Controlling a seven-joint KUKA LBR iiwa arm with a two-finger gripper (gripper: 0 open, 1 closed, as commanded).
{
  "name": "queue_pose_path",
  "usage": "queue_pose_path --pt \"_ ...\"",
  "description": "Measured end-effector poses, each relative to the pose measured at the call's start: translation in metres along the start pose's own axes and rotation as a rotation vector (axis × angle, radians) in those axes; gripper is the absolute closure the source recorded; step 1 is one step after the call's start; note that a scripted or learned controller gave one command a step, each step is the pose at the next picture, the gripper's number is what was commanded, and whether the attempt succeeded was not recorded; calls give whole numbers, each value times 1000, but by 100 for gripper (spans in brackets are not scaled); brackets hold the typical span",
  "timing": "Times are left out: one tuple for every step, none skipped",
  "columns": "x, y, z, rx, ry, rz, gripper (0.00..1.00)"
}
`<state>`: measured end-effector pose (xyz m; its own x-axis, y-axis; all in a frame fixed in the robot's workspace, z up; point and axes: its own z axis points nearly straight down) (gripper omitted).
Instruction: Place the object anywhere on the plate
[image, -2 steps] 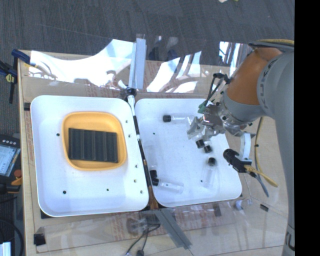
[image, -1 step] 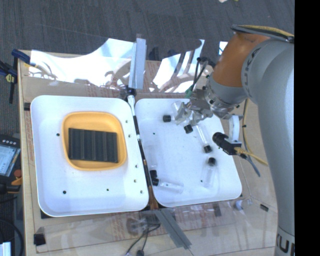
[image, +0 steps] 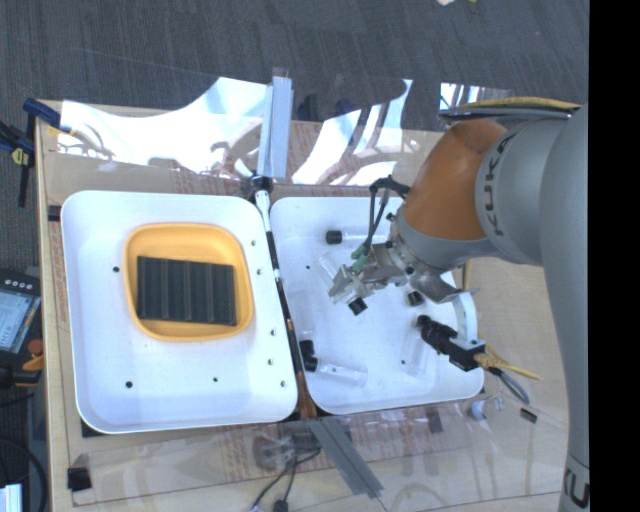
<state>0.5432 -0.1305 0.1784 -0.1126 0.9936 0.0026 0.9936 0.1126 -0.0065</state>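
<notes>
A yellow plate (image: 188, 245) with a dark ridged insert (image: 187, 290) lies in the left bin (image: 100, 380). My gripper (image: 352, 291) hangs low over the middle of the right bin (image: 400, 395), pointing left, well away from the plate. A small black piece (image: 357, 306) sits right at its tip; whether it is held cannot be made out. Farther back in that bin rests a small black knob (image: 332, 237). Another small black object (image: 307, 353) lies by the right bin's left wall, with a clear plastic piece (image: 340, 373) beside it.
The raised rims of the two bins meet in a ridge (image: 278, 290) between gripper and plate. My arm (image: 470, 190) covers the right bin's far right part. Shiny foil (image: 230, 110) and a metal post (image: 276, 120) stand behind the bins.
</notes>
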Motion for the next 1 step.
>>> queue_pose_path --pt "44 36 -71 -5 -3 -95 100"
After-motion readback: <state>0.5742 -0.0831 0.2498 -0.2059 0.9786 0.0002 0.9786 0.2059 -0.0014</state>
